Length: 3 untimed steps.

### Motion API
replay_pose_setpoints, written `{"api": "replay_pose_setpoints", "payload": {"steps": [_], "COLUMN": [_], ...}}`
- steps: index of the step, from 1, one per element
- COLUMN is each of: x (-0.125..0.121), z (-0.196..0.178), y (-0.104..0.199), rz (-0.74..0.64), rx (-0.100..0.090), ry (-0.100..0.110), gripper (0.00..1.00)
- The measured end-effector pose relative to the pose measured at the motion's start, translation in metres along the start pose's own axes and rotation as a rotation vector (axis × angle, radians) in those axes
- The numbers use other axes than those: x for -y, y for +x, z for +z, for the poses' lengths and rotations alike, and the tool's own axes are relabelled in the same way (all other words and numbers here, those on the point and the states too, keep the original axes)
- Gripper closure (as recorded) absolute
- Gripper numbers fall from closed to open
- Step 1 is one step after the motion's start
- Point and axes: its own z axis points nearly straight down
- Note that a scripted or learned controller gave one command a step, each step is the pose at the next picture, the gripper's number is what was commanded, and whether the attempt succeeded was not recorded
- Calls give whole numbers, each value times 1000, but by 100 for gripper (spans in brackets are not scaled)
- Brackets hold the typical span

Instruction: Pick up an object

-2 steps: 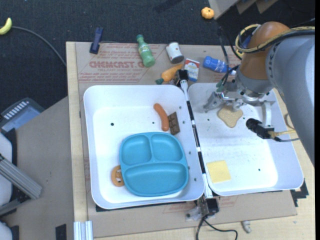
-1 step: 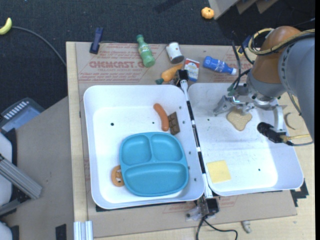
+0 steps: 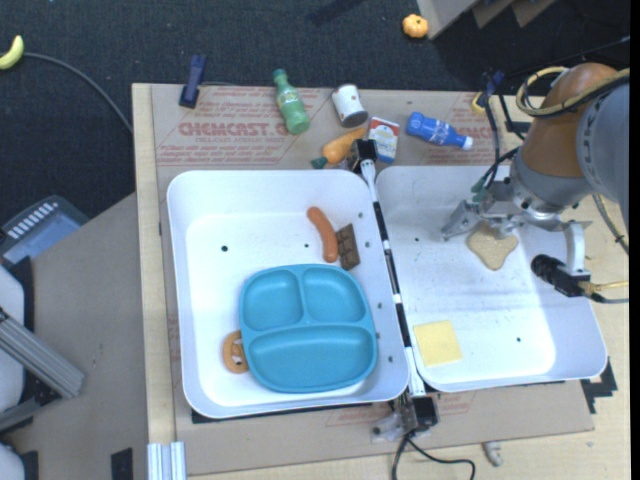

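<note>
Nearest the camera, two shallow white plastic bins are sitting side by side on a tan board. In the left bin (image 3: pixel 200 298) a smooth blue plate (image 3: pixel 305 328) with three compartments is lying flat, and a small brown pretzel-shaped piece (image 3: pixel 234 352) is peeking out from under its left edge. Just beyond the plate, one orange-brown sausage (image 3: pixel 322 233) is lying beside a dark brown, ridged rectangular block (image 3: pixel 347 247).

In the right bin (image 3: pixel 560 353) a thin, flat yellow square (image 3: pixel 437 343) is resting near the front wall. Farther back, a beige, rough-edged lump like a piece of bread (image 3: pixel 493 249) is lying on the bin floor, and the gripper (image 3: pixel 482 220) is hovering right over it, its metal fingers (image 3: pixel 460 219) spreading wide on either side of the lump's upper edge, closing on nothing. The grey arm with its orange band is reaching in from the right.

Beyond the bins, red lettering on the board (image 3: pixel 240 128) is reading roughly "CHEMCAST". Resting there are one green bottle (image 3: pixel 292 103), one small white can (image 3: pixel 348 104), one orange carrot-like piece (image 3: pixel 342 147), one small carton (image 3: pixel 383 139) with unreadable print, one blue bottle (image 3: pixel 438 130) and one dark blue clip (image 3: pixel 192 80).
</note>
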Motion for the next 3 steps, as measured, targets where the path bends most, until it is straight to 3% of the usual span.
{"api": "replay_pose_setpoints", "payload": {"steps": [1,2,3], "x": [20,30,29], "z": [-9,0,-12], "y": [-19,-28,-30], "rz": [1,-1,0], "rx": [-2,-1,3], "ry": [6,-1,-6], "gripper": [0,0,100]}}
